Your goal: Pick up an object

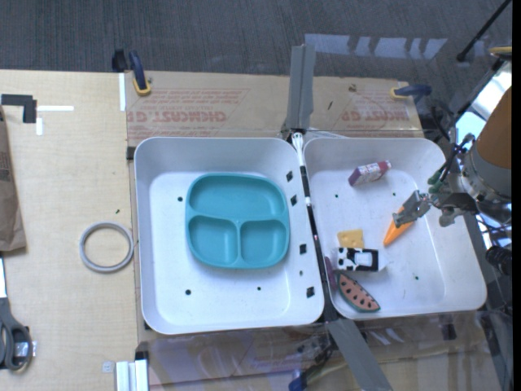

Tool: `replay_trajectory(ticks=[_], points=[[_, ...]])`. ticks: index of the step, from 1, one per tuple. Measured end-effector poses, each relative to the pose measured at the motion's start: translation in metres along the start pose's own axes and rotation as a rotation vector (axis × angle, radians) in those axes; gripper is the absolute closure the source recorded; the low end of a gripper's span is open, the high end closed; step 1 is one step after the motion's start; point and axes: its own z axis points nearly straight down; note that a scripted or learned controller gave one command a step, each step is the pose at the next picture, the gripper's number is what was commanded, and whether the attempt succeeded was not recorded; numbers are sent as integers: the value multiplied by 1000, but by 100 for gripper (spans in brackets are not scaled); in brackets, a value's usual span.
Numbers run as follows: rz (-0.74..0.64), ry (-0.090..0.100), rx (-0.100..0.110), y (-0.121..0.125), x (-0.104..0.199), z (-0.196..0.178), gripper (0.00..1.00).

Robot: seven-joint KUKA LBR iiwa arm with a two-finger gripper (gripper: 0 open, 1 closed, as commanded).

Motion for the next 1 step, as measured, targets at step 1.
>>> replay_trajectory(ticks=[1], points=[[277,1,2,-2,-33,125,0]])
